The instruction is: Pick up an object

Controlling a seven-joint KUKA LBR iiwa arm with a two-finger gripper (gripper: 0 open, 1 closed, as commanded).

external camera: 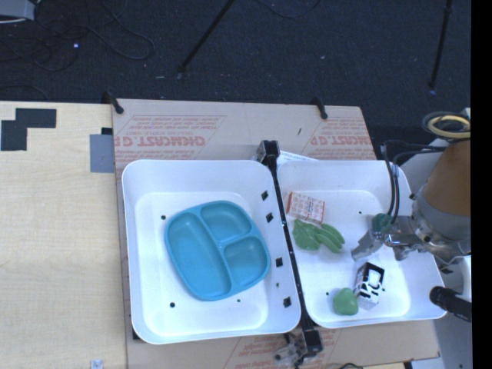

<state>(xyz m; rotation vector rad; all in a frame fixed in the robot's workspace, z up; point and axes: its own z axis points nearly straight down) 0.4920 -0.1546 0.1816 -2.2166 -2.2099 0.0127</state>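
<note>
At the near edge of the right bin [400, 314] lies a small green lump [346, 302], and touching it on its right is a black-and-white block [371, 284], tilted. Just above that block hangs the gripper [369, 246], reaching in from the right on the grey arm [438, 221] with its orange band [453, 179]. Whether the gripper is open or closed cannot be told from this slant, and nothing is seen caught in it. A little farther back, near the middle of the same bin, a green leafy-looking toy [317, 236] lies on the floor, and just behind it is a small white packet with red print [305, 205]. A black divider [280, 237] runs between the two bins. In the left bin [146, 206] a blue plate with three compartments [217, 248] lies flat, well apart from the gripper. Both bins rest on a cardboard sheet [200, 133] with red lettering.
</note>
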